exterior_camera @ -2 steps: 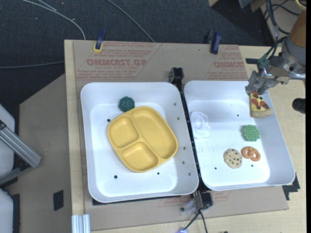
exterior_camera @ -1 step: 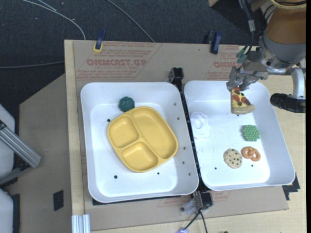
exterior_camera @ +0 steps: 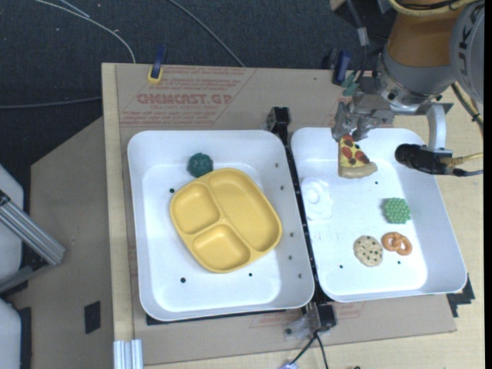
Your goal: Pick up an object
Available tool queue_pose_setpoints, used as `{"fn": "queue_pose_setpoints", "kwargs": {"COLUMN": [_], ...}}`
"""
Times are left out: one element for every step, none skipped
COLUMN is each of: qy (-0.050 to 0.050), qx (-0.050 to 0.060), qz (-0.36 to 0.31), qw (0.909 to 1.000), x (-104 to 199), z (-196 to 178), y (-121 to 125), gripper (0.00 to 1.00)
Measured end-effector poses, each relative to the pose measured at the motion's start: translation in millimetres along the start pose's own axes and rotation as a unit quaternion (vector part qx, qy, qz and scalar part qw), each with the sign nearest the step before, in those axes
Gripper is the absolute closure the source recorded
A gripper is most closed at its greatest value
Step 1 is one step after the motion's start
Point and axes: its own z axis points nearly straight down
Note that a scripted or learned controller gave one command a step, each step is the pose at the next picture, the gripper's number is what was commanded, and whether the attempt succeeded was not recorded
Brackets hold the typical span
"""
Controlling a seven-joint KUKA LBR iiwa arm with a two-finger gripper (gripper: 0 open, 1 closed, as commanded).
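Two bins: two flat white bins sit side by side on the worktop (exterior_camera: 123, 206), the left bin (exterior_camera: 146, 229) far from the jaws and the right bin (exterior_camera: 438, 275) right under them.
Arm: the grey arm (exterior_camera: 430, 29) with its orange band comes in from above the jaws and points them down into the top of the right bin.
Yellow plate: a yellow plate (exterior_camera: 224, 219) with three parts lies in the left bin, well away from the jaws, so it is not what they are after.
Pizza slice: a toy pizza slice (exterior_camera: 354, 160) sits just under the jaws, its tip up at them. I think this is the thing to pick up.
Jaws: the jaws (exterior_camera: 352, 133) are right at the tip of the slice. I cannot tell if they are apart or pinched on it.
Green ball: a dark green lump (exterior_camera: 201, 164) sits in the left bin, far from the jaws.
Green bumpy toy: a light green toy (exterior_camera: 396, 209) lies below the jaws, a bit away.
Cookie: a cookie (exterior_camera: 368, 250) lies farther below the jaws.
Pretzel: a pretzel (exterior_camera: 397, 243) lies just beside the cookie.
Next: I think the slice must be held tight before it is lifted, or it may slip.
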Motion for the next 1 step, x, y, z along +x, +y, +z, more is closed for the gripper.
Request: {"fn": "queue_pose_setpoints", "kwargs": {"qy": [0.001], "qx": [0.003], "qz": [0.000], "qw": [1.0000], "x": [51.2], "z": [25.3], "y": [7.9], "gripper": [1.00]}}
